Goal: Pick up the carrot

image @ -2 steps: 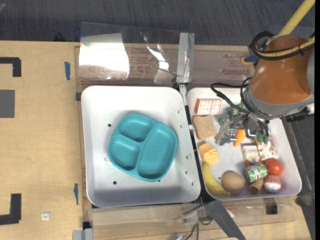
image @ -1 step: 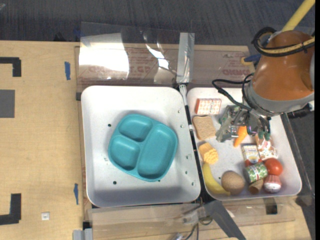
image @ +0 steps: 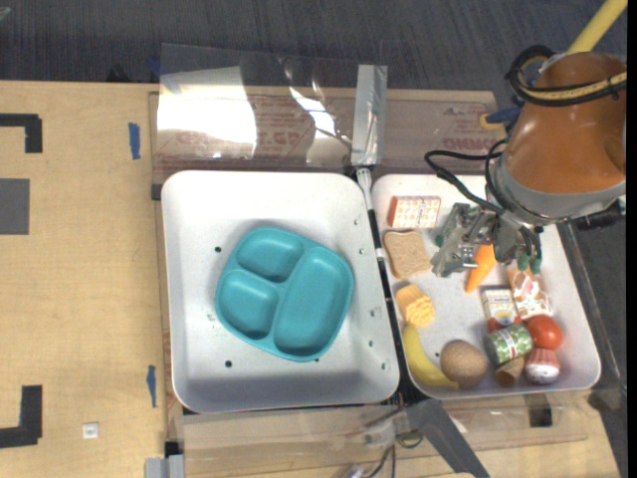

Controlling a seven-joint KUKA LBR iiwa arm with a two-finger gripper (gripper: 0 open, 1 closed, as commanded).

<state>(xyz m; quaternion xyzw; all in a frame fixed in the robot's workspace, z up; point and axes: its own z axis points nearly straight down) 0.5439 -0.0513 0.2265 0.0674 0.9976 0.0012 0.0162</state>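
We see even, fairly bright light from above, w/ no hard shadows; only soft dark edges under the rims of the two white bins (image: 189, 297). Strongest glare sits on the clear plastic sheet (image: 249, 118) at the back, esp. a white streak near its middle. The left bin is close to blown out, so its surface detail is weak. The blue tray (image: 284, 292) shows mild sheen, colours otherwise true. Sharpness is low overall: small food items in the right bin look soft, labels unreadable. The orange arm (image: 572, 118) is slightly blurred. Straight bench edges show little distortion.
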